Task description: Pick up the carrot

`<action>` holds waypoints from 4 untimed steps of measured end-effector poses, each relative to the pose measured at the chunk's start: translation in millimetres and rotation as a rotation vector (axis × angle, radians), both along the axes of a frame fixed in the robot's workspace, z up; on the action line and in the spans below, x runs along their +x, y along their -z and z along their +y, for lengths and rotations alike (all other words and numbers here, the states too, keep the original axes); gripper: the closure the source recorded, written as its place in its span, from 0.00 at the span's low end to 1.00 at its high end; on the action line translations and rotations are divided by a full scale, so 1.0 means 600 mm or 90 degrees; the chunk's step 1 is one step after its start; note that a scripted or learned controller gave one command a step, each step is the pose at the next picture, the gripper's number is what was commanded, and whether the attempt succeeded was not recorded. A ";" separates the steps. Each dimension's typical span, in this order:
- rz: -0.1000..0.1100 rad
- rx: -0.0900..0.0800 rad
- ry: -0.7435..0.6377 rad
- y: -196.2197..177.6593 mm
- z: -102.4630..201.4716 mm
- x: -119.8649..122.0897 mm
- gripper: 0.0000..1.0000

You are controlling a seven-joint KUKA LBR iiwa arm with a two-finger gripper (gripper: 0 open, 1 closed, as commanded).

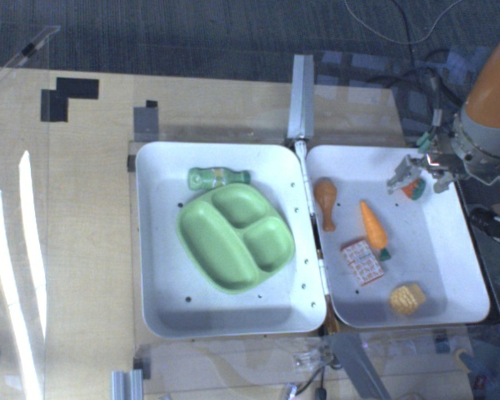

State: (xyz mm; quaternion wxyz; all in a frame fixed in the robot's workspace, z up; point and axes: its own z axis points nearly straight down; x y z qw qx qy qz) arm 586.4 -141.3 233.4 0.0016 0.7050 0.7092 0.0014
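Observation:
The carrot (372, 226), orange with a small green tip at its near end, lies in the middle of the right bin (450, 290), pointing roughly towards the camera. My gripper (419, 179) hangs over the bin's far right corner, up and to the right of the carrot and well apart from it. Its fingers (399, 176) are spread open. A small red-and-green item (413, 191) shows in the gap between them; whether it lies on the bin floor I cannot tell.
In the right bin also lie a brown drumstick (325, 201) at the left, a checked red-and-white square (362, 262) just below the carrot, and a yellow corn piece (407, 298). The left bin (154, 307) holds a green divided plate (233, 236) and a green bottle (219, 177).

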 end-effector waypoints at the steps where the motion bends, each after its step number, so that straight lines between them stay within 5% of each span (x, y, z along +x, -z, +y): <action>1: -0.001 0.000 -0.097 0.115 0.053 -0.011 0.00; 2: -0.005 -0.002 -0.136 0.240 -0.011 0.027 0.00; 3: -0.009 -0.001 -0.136 0.219 -0.008 0.031 1.00; 4: -0.003 -0.002 -0.070 0.024 0.006 0.044 1.00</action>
